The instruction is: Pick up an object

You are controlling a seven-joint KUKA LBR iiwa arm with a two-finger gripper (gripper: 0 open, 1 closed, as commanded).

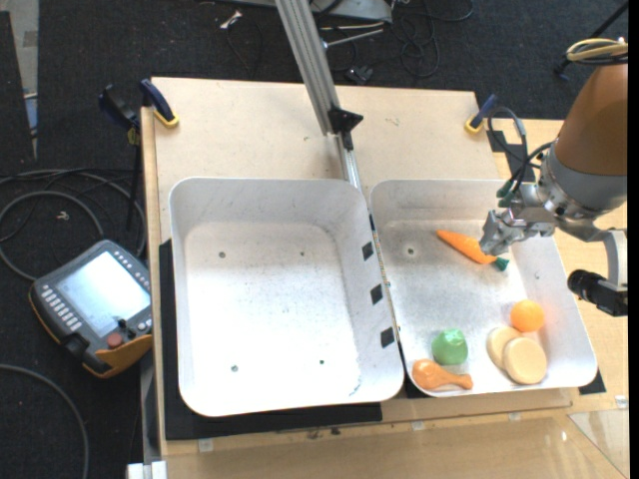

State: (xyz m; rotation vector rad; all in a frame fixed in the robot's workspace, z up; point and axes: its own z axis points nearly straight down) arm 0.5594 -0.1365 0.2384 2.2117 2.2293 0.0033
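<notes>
An orange carrot (460, 244) with a green stub lies in the upper part of the right bin (439, 203). My gripper (495, 241) hangs over the carrot's right end, touching or just above it. Along the bin's front lie a green ball (450, 346), an orange ball (527, 315), a pale tan bread-like piece (517, 355) and a small orange gourd-shaped piece (439, 374). Nothing is seen lifted.
The left bin (270, 287) adjoins the right one along a shared rim. A slanted metal pole (312, 53) crosses the bench at the back. Clamps (160, 106) sit at the bench corners. A teach pendant (95, 307) lies on the floor at left.
</notes>
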